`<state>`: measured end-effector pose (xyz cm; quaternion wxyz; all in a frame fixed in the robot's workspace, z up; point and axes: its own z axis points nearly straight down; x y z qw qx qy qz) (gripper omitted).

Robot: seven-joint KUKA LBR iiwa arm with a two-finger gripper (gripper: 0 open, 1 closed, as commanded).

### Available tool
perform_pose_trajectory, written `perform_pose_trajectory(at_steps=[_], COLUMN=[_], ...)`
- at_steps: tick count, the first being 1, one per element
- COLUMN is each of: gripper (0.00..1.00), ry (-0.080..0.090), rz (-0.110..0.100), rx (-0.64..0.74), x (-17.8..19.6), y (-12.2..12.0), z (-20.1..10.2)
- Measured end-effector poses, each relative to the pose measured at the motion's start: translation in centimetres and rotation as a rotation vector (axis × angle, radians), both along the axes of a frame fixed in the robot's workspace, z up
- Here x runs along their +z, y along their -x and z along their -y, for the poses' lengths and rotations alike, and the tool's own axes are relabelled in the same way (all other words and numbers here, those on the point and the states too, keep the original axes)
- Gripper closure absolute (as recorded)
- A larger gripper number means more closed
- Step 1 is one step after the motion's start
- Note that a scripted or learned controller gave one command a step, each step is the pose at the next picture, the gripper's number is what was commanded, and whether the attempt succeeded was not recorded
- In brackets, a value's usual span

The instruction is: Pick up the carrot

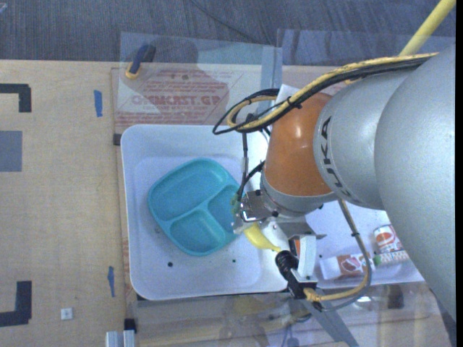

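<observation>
The grey arm with its orange band (293, 150) reaches in from the right and covers the seam between the two white bins. Its gripper (249, 219) hangs low at the right edge of the left bin (137, 194), just beside a teal divided plate (192, 204). A small yellow object (260, 238) shows right under the wrist, touching the gripper body. A bit of green peeks out at the plate's right rim (236, 202). I see no orange carrot; the arm hides much of the right bin.
The right bin (394, 270) holds a white and red packet (351, 264) and a small red and white can (385, 238). A clear panel with a printed label (177, 96) lies behind the left bin. Cables loop over the wrist.
</observation>
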<state>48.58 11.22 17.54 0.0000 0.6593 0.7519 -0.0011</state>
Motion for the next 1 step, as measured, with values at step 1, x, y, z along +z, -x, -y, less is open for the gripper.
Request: perform_pose_trajectory(at_steps=[1], gripper=[1.00], ry=[-0.002], rz=[0.009], rx=[0.253], x=[-8.66], y=[0.27], z=[0.09])
